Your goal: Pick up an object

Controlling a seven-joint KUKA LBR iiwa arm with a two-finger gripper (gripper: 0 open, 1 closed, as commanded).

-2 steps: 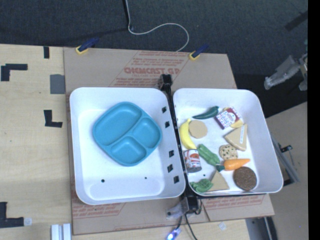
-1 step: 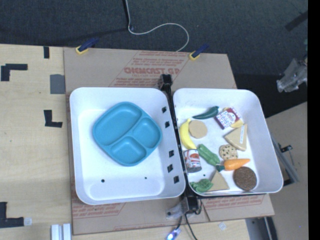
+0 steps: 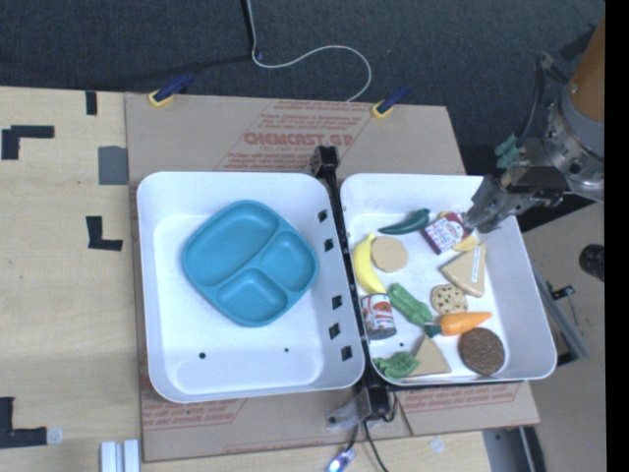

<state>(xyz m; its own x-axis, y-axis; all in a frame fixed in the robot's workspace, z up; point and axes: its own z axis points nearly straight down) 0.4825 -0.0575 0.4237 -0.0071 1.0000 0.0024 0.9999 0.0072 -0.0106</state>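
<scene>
Red lettering is printed across the cardboard sheet (image 3: 295, 136) under the two bins, seen upside down and too faint to read with any certainty; a blue clip (image 3: 391, 100) and a yellow-and-blue clip (image 3: 171, 88) pinch its far edge. A small can (image 3: 379, 316) in the right bin carries a red-and-white label, and a little packet (image 3: 443, 231) shows dark red print, neither legible. The arm (image 3: 580, 116) enters from the right, cut off by the frame edge, and its gripper (image 3: 485, 214) hangs low over the far right corner of the right bin (image 3: 536, 293), just beside the packet; whether its fingers are spread or closed cannot be told from this angle, and nothing is visibly held. The left bin (image 3: 157, 264) holds one blue divided plate (image 3: 249, 262) with three compartments. The right bin holds toy food (crowded together): a yellow banana (image 3: 365, 265), a tan round cracker (image 3: 389, 255), a green chilli (image 3: 406, 223), a green pickle (image 3: 411, 305), a cheese wedge (image 3: 466, 271), a chip cookie (image 3: 447, 298), an orange carrot (image 3: 463, 323), a brown burger patty (image 3: 482, 350), a sandwich triangle (image 3: 429, 356) and a leafy green piece (image 3: 396, 365) partly tucked beneath it. A white cable (image 3: 295, 57) loops across the dark floor beyond the bench.
</scene>
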